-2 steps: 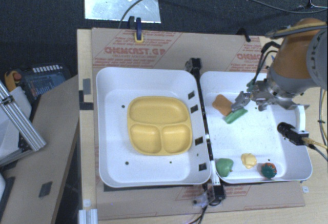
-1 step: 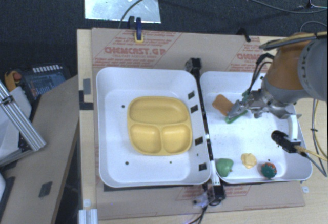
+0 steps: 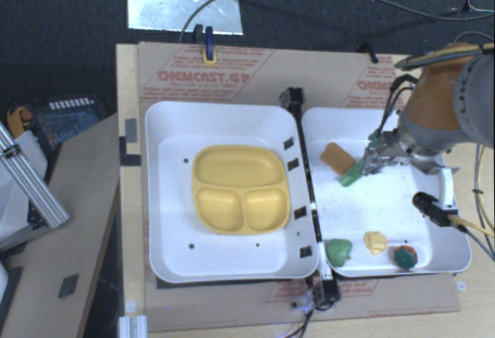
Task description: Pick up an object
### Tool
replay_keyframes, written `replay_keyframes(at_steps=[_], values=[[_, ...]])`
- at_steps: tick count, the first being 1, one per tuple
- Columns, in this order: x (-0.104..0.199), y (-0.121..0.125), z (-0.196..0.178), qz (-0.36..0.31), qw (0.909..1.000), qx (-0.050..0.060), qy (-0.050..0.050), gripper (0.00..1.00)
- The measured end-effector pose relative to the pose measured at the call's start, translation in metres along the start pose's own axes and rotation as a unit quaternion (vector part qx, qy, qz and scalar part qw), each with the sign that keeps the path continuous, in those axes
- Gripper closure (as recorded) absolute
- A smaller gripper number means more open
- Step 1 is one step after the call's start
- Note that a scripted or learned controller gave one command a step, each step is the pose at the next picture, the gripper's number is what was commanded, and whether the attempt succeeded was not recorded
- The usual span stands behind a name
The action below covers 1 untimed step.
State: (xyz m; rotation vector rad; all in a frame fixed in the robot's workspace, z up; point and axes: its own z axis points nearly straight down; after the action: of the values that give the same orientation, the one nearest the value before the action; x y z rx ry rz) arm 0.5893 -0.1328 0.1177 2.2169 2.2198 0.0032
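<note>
In the right bin [image 3: 433,251], my gripper [image 3: 373,161] hangs low over the upper left part. A small green oblong piece [image 3: 349,174] lies right at its tip, touching or nearly touching it. Just left of that lies a brown bread-like piece [image 3: 334,155]. Along the bin's front edge sit a green rounded item [image 3: 338,251], a small yellow item [image 3: 375,242] and a red-and-green item [image 3: 404,256]. The arm's grey body with its orange band [image 3: 433,100] reaches in from the right.
The left bin [image 3: 166,197] holds a yellow divided plate [image 3: 238,188]. A black divider strip [image 3: 303,174] runs between the bins. A black-tipped part with a white bracket [image 3: 431,207] sticks out near the right bin's right wall. Cables cross the bench behind the bins.
</note>
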Motion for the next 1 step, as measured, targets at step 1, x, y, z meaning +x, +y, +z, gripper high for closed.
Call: replay_keyframes(at_steps=[1], values=[[0.007, 0.0004, -0.0469, -0.001, 1.0, -0.001, 0.0, 1.0]])
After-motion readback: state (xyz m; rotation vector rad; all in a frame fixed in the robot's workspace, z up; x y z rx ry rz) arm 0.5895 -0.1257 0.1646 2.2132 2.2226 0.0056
